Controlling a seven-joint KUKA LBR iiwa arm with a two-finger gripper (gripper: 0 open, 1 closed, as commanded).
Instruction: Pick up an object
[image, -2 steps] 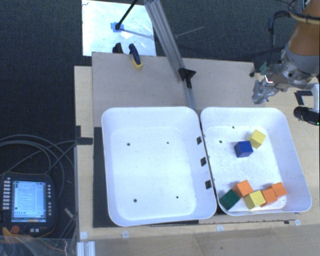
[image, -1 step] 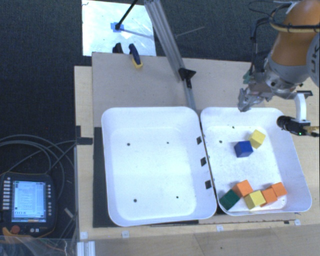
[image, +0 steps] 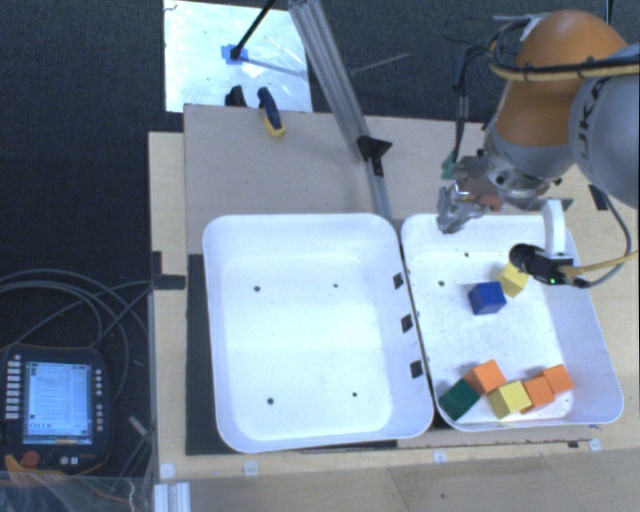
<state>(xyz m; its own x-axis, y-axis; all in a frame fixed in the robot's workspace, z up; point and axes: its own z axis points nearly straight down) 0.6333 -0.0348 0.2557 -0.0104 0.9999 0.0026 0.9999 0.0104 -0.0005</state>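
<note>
My gripper (image: 453, 217) hangs over the far left corner of the right bin (image: 592, 340), with no object seen in it. A blue cube (image: 487, 297) lies in the middle of that bin, and a yellow cube (image: 514, 281) sits just right of it and slightly farther back. Along the near edge sit a green cube (image: 459, 399), an orange cube (image: 488, 376), a second yellow cube (image: 510, 399) and two more orange cubes (image: 538, 391) (image: 557, 378). The blue cube is well in front of the gripper and a little to its right.
The left bin (image: 300, 340) lies beside the right one. A slanted metal pole (image: 340, 90) crosses the back of the bench. A black cable end (image: 535, 262) hangs off the arm near the yellow cube. A teach pendant (image: 50, 400) lies at the far left.
</note>
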